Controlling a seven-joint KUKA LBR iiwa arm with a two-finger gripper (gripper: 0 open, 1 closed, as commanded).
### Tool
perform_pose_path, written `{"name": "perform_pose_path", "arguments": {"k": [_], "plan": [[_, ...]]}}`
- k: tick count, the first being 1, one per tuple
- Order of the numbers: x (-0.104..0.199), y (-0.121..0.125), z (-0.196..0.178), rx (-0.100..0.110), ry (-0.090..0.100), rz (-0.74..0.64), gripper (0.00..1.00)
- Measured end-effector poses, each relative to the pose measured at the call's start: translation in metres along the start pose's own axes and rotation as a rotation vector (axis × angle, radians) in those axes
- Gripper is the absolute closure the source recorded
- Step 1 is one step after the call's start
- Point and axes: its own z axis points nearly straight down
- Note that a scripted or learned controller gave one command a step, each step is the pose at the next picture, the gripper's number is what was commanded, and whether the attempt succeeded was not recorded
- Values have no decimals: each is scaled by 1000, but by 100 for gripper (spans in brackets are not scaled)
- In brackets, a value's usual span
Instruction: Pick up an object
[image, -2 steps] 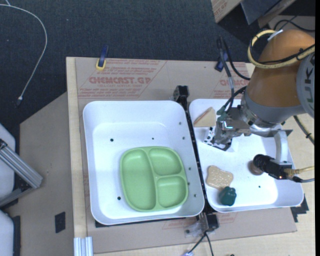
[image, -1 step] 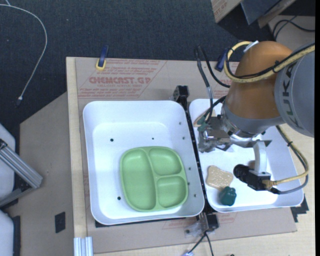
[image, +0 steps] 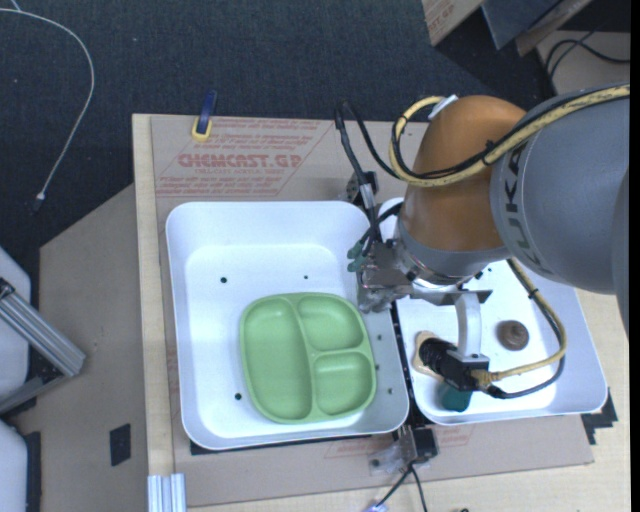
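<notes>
A divided plate (image: 305, 356) lies in the left bin (image: 200, 300); a small round piece (image: 513, 334) lies in the right bin (image: 572, 385).

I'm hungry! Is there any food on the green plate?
Empty: all three compartments of the green plate lie bare.

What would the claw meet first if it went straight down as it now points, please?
Probably the left bin's right rim, just beside the green divided plate; the claw hangs over that edge, though depth is unclear.
</notes>
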Motion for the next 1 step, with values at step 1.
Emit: {"name": "perform_pose_path", "arguments": {"k": [1], "plan": [[-3, 1, -1, -3, -1, 5, 0]]}}
